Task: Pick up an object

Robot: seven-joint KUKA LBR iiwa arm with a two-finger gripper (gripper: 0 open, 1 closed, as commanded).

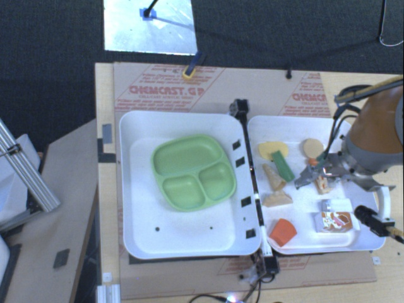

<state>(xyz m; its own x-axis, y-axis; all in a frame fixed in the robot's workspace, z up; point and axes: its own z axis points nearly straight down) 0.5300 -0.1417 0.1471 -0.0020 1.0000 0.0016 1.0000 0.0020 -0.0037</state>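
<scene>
i see my arm reaching in over the right bin [379, 248], and the gripper [320, 177] is down low in the middle of that bin. its two fingers stand a little apart, and a small tan and white thing [324, 184] sits right at their tips, maybe between them, but i cannot tell if they are squeezing it. i will use the green stick [282, 168] as my marker. the yellow piece [273, 149] is just above the stick, touching it. the round tan piece [312, 148] is up and to the right of it. two tan wedges [275, 188] lie just below the stick. the orange block [283, 231] is well below it, near the bin's front edge. the red and white packet [334, 218] is below and to the right of the stick, near the gripper. far to the left of the stick is the green tray [192, 171] in the left bin [142, 232]. i think this is the grab step. next, the fingers need to close tight on the small thing, then lift slowly straight up.
</scene>
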